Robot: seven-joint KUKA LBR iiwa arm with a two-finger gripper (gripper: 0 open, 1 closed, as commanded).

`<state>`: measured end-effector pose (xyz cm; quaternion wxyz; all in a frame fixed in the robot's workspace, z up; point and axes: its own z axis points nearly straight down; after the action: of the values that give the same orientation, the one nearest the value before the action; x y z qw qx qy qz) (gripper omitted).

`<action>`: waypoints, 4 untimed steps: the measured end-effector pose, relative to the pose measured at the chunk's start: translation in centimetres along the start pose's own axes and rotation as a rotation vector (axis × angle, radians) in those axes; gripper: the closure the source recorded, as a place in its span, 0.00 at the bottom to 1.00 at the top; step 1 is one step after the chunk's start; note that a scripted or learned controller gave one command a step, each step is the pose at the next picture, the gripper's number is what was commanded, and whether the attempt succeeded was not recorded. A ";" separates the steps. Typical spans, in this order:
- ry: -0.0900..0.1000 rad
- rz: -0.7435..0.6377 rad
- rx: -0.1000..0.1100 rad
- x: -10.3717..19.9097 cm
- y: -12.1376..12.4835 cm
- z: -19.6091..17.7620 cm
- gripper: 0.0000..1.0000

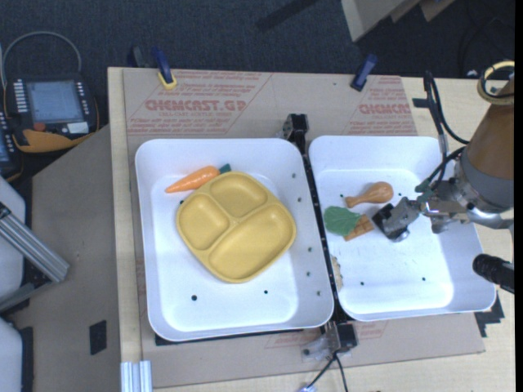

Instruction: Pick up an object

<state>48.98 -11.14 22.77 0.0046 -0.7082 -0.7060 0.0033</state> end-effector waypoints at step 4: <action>0.000 -0.002 -0.008 0.1 -0.1 14.4 0.00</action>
<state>48.73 -11.03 8.36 0.0016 -0.7075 -0.7067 0.0005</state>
